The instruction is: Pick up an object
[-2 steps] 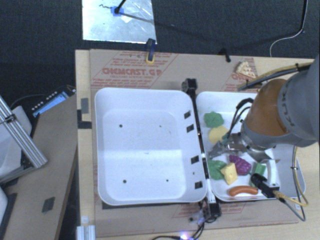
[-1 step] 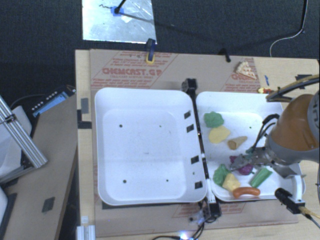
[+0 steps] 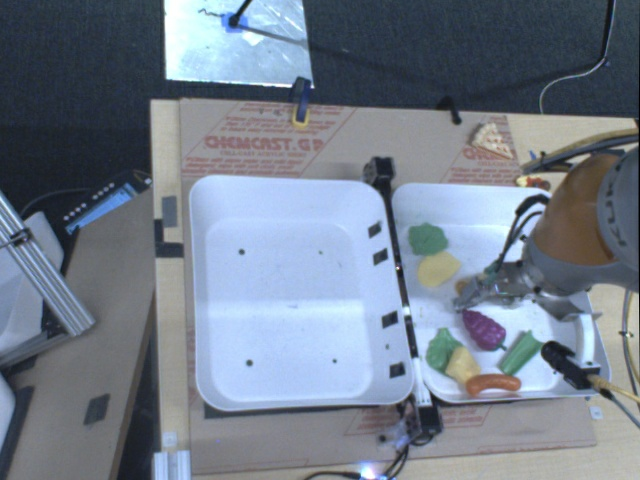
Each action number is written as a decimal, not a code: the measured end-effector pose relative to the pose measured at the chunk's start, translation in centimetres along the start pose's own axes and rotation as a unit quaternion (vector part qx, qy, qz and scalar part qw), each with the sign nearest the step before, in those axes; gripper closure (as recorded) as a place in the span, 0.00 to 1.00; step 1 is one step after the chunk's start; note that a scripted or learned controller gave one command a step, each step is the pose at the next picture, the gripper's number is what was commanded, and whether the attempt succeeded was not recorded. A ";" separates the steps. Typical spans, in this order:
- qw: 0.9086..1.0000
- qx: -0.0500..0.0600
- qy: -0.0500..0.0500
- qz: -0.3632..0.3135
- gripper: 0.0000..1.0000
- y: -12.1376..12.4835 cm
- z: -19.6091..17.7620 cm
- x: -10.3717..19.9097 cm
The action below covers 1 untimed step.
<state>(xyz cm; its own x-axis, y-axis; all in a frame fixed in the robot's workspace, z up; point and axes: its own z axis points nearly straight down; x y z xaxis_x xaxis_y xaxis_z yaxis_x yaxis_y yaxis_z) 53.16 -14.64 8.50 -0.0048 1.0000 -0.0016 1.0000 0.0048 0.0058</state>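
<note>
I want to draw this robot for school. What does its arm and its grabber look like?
The arm is fat and rounded, grey with a big orange band above the wrist. Thin black cables loop along its side. The gripper at the end is small, made of grey metal, and much thinner than the arm.

Two white bins; seven toy foods.

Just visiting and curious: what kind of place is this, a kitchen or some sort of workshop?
Most likely a robot lab or test bench, not a kitchen. An arm with a claw reaches over two bins, the right one holding toy food such as a purple piece, with loose cables around.
</note>
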 end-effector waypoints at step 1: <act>1.000 0.004 0.002 0.001 0.00 -4.7 0.1 3.5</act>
<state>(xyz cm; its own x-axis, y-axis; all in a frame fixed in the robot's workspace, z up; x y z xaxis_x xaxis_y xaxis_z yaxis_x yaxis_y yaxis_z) 48.47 -11.17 8.38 -0.0021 1.0000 0.0026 1.0000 0.0021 -0.0026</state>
